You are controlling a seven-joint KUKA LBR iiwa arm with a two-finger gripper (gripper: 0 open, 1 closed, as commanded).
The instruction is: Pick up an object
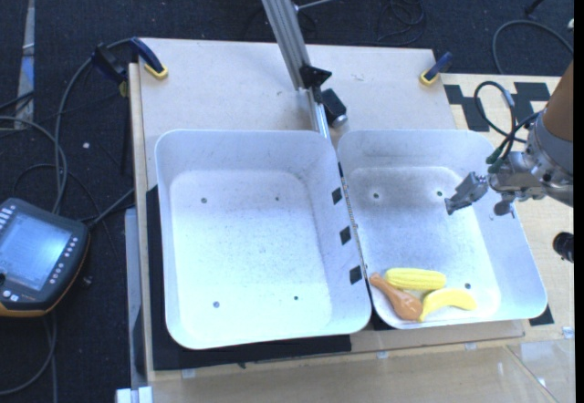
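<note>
pincer (478, 195): released, grasping nothing, over right bin (511, 246) | corn cob (416, 279), banana (449, 302), carrot (399, 297): clustered at its near edge

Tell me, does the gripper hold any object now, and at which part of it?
Nothing is held. The gripper is open above the right bin, with nothing between its fingers. The yellow corn, banana and orange piece lie at the bin's near edge.

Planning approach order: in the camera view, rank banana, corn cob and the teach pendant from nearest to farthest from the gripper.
1. Banana and corn cob, right bin's near edge, below the gripper: too close to call.
2. Teach pendant, far left on the floor.
</note>
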